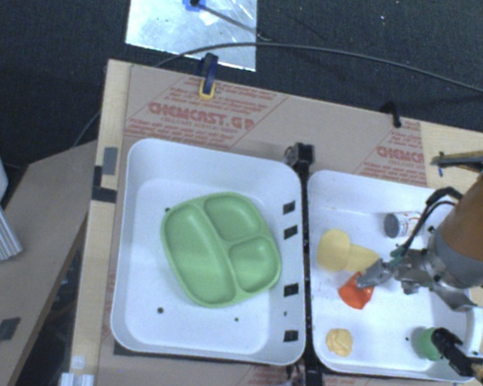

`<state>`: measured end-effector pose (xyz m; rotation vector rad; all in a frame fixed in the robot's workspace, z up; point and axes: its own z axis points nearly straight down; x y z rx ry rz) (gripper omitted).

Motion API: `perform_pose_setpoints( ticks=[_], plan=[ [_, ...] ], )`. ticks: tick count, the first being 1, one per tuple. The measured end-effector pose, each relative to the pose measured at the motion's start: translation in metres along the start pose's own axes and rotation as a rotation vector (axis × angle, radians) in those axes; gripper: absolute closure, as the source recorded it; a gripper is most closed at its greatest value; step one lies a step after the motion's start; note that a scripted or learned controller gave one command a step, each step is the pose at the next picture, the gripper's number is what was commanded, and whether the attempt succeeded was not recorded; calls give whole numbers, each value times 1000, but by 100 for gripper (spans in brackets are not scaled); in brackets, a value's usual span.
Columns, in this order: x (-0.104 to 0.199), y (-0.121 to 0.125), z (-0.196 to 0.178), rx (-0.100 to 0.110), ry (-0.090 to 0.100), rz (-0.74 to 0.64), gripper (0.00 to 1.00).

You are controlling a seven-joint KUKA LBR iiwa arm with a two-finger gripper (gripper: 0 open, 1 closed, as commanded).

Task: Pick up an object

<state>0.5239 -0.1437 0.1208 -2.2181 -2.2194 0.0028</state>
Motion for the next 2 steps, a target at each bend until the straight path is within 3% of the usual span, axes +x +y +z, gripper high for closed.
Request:
perform_pose_setpoints(
  ticks=[1, 2],
  plan=[
    [0, 2, -14, -7, -3, 0, 100],
    [-7, -5, -71, -11, -4, 1, 100]
  ],
)
